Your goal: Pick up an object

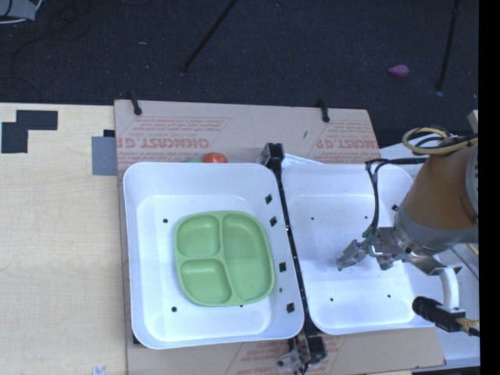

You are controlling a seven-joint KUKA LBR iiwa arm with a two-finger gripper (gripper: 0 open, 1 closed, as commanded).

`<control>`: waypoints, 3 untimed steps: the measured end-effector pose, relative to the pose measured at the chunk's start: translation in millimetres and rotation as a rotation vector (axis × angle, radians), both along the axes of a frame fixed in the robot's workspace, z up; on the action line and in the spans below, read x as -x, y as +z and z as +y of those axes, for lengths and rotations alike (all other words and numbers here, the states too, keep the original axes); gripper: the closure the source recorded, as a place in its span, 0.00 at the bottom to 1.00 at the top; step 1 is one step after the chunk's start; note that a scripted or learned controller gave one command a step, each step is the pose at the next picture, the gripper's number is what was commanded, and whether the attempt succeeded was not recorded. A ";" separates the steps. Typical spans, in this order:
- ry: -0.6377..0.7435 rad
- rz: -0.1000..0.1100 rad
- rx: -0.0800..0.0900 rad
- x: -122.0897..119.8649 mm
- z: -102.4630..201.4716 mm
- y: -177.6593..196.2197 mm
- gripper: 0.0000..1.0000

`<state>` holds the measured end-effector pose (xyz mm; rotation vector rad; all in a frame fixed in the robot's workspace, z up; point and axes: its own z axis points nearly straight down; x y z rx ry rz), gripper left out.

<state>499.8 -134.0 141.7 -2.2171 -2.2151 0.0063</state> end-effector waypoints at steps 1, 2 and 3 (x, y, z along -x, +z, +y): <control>0.001 -0.001 0.000 1.2 1.1 -53.6 0.00; -0.006 -0.003 0.000 0.8 -0.4 -41.1 1.00; 0.001 -0.009 0.002 4.9 2.3 2.2 1.00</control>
